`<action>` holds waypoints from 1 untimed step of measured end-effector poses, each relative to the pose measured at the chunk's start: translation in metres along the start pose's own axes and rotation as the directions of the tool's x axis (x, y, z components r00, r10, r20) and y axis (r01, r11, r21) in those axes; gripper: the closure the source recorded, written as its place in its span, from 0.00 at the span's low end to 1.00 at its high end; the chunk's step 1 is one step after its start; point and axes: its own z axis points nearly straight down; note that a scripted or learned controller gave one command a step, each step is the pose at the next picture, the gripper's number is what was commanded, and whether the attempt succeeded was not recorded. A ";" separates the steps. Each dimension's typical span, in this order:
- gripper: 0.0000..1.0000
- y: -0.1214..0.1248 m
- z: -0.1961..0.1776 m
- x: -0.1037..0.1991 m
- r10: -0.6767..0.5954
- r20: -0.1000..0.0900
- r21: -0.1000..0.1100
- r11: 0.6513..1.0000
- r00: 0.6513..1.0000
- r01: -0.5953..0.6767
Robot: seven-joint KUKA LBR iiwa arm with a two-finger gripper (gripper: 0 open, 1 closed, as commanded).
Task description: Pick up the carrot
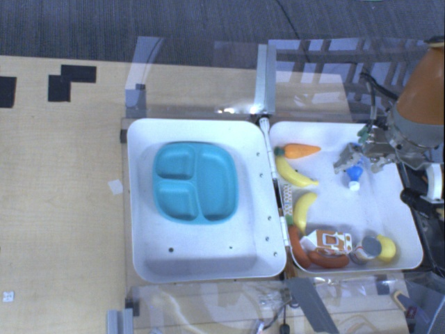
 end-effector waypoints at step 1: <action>0.00 0.059 0.082 0.047 -0.151 0.000 -0.001 0.989 0.989 0.151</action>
